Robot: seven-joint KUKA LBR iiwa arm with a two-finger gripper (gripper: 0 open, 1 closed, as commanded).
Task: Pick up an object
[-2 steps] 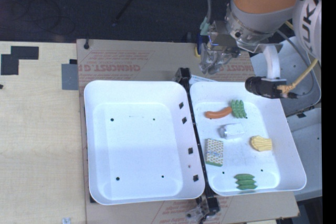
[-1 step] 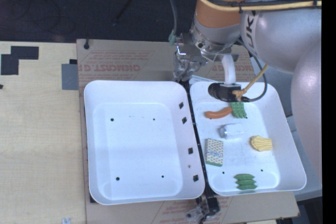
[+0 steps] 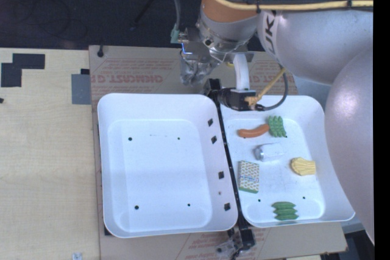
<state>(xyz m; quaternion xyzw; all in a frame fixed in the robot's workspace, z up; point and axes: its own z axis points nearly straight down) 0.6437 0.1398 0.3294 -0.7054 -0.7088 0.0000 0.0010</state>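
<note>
The gripper (image 3: 194, 73) hung above the bench's far edge, just beyond the left bin (image 3: 109, 131), nothing visible between its fingers; whether jaws were apart or closed couldn't be told from this angle. All pickable items lay in the right bin (image 3: 323, 119): orange sausage-shaped toy (image 3: 252, 131), green ridged piece (image 3: 277, 126), small grey object (image 3: 263, 152), yellow piece (image 3: 303, 166), patterned card (image 3: 248, 176), green pod toy (image 3: 284, 210). Judged: task at start, no obj. chosen or lifted; approach, descent, grasp and lift all left to do.
</note>
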